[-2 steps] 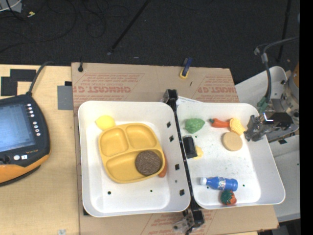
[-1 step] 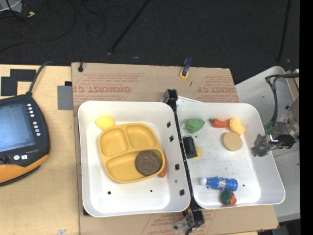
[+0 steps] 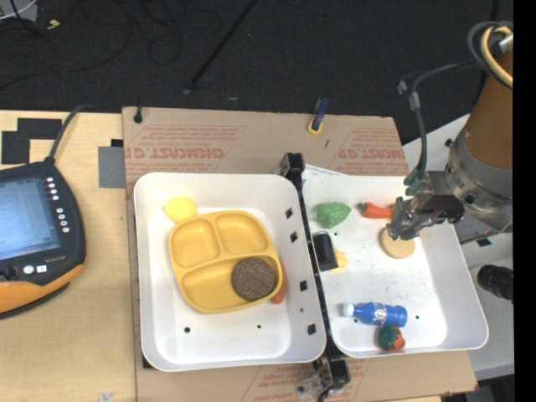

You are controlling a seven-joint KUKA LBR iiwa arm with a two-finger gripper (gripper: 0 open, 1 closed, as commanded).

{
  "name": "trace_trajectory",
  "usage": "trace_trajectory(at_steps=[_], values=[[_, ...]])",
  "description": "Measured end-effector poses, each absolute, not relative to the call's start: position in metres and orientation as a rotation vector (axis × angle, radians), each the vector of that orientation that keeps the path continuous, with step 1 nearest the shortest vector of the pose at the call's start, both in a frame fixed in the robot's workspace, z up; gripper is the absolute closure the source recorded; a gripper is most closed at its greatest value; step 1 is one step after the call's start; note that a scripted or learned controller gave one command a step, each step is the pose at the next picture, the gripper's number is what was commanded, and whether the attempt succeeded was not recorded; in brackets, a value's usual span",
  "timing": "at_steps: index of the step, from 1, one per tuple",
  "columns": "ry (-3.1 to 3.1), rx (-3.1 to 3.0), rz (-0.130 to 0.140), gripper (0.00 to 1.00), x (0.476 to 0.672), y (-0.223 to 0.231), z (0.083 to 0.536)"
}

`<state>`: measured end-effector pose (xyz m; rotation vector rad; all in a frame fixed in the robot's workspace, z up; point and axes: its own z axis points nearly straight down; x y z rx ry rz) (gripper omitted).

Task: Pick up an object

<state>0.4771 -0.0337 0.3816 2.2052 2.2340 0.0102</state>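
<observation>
hovering over the right bin [image 3: 452,291], the gripper [image 3: 402,224] sits just above a tan round disc [image 3: 399,244] near the bin's far side; whether it is apart or together i cannot tell. a flat disc could slip out when pinched. being round, it shows no long axis.

- Tan round disc [image 3: 399,246]: lies flat in the right bin's upper right area, about 2 o'clock from the bin's middle, partly covered by the gripper [image 3: 403,227] directly above it.
- Orange carrot-like piece [image 3: 378,210]: lies on its side just at 10 o'clock from the disc.
</observation>
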Motion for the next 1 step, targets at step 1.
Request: trace_trajectory(at_steps=[1], values=[[2.230, 2.215, 0.001, 1.00, 0.4760, 0.0278, 0.4018]])
